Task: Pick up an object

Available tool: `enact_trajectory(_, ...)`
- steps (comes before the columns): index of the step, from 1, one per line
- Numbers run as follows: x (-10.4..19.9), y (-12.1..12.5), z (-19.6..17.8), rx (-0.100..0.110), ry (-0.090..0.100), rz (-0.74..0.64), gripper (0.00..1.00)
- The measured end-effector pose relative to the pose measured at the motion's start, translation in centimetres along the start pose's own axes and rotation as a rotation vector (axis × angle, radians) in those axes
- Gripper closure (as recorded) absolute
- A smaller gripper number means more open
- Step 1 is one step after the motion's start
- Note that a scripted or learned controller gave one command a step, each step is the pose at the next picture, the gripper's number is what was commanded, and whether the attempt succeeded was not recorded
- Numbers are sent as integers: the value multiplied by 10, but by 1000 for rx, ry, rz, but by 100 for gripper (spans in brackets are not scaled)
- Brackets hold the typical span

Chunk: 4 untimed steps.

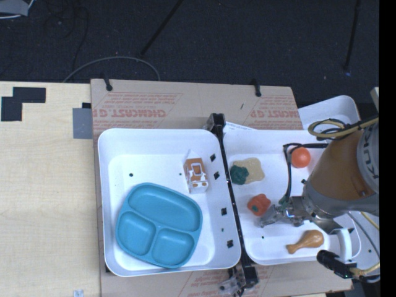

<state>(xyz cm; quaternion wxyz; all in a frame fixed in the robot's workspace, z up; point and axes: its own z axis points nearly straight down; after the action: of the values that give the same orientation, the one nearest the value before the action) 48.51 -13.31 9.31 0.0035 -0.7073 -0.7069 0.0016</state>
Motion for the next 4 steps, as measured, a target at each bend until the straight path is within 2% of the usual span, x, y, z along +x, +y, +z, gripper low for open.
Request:
enact_trajectory(1, -1, 0, -12, -1, 0, 6, 100)
enact_trajectory(4, -13, -9, -146, -9, -3, -2, 100)
